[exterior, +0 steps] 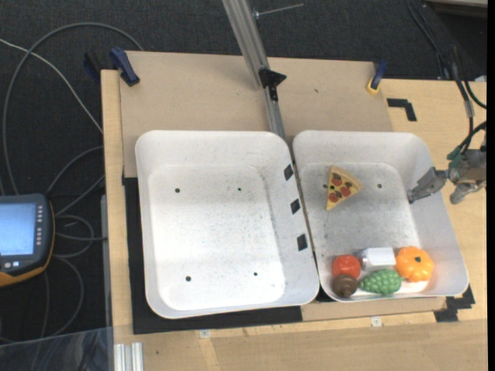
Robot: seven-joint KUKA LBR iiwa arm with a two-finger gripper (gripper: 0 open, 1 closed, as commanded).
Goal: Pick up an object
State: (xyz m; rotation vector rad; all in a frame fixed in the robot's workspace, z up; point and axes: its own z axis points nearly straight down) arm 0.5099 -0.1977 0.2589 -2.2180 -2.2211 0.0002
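The bench (232,99) spreads far to the left of the gripper (442,188), its bare wooden top running along the far side of both bins. The gripper sits at the right rim of the right bin (390,141), and its two fingers stand spread apart with nothing between them. Well to its left lies the left bin (209,149), a broad stretch of speckled white floor. The right bin, just beside the gripper, has open floor through its middle and far half; its load crowds the near edge. A pizza slice toy (341,187) lies alone to the gripper's left, apart from everything else and well off the walls. Nearer the camera than the gripper, along the near rim, sits a cluster touching one another: an orange pumpkin (414,263) closest to the gripper's side, a white block (378,256) next to it, a green bumpy toy (380,283) in front of that, a red tomato (347,266) farther left, and a small brown piece (345,286) at the near wall.
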